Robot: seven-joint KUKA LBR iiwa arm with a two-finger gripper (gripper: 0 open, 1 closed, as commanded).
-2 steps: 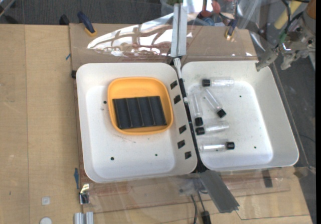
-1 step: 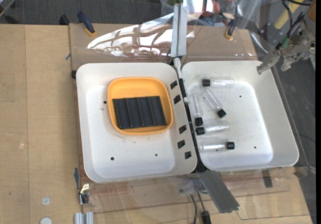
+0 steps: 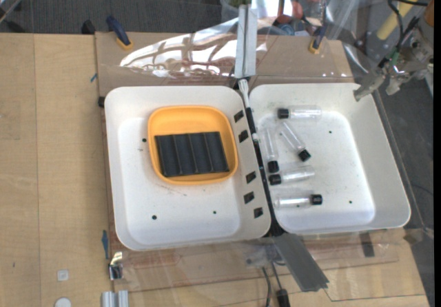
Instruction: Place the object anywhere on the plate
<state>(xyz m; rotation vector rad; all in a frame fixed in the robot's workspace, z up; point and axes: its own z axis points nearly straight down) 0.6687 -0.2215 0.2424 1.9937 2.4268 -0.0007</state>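
Resting in the left bin (image 3: pixel 131 223) — a rounded-square orange plate (image 3: pixel 160 126), glossy.

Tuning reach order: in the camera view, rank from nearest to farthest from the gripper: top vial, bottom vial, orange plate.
From the gripper, at the right bin's upper right:
1. Top vial, right bin, upper part.
2. Bottom vial, right bin, lower part.
3. Orange plate, left bin.

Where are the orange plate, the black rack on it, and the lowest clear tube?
orange plate (image 3: pixel 160 123): camera view, bare upper-left rim.
black rack (image 3: pixel 191 153): camera view, its middle.
lowest clear tube (image 3: pixel 296 199): camera view, clear body.
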